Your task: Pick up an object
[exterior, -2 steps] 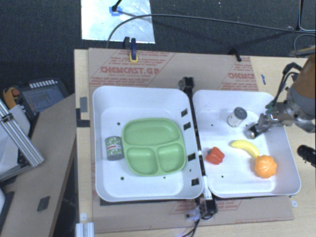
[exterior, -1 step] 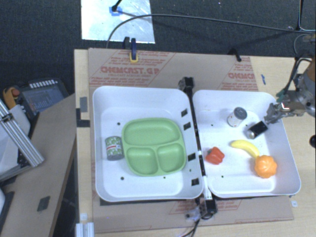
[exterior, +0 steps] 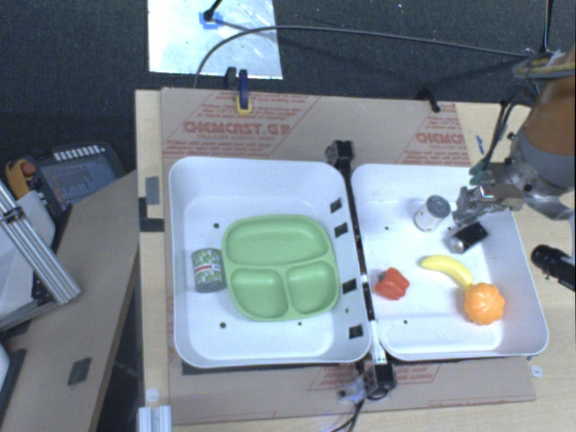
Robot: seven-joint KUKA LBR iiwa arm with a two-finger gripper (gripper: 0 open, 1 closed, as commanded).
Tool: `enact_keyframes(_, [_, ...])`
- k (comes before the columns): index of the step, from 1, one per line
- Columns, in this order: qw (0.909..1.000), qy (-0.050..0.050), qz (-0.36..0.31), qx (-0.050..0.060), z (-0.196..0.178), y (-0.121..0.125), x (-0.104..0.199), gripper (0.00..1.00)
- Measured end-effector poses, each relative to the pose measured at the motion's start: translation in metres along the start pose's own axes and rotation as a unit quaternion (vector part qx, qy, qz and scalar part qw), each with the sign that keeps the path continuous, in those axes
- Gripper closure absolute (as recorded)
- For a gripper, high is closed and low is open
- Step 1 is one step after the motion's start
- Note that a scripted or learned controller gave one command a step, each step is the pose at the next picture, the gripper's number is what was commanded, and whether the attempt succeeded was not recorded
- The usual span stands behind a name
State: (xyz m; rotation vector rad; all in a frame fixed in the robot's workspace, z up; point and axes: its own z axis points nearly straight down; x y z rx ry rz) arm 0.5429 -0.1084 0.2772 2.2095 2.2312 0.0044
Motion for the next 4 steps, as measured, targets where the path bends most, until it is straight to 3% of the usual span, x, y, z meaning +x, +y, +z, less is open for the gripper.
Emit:
enact_keyframes(2, [1.0,0.0,0.0,0.001,0.014,-0.001,0.1,1.0])
enact_keyframes(4, [1.0,0.001,0.0,0.002,0.056,-0.004,0.197,1.0])
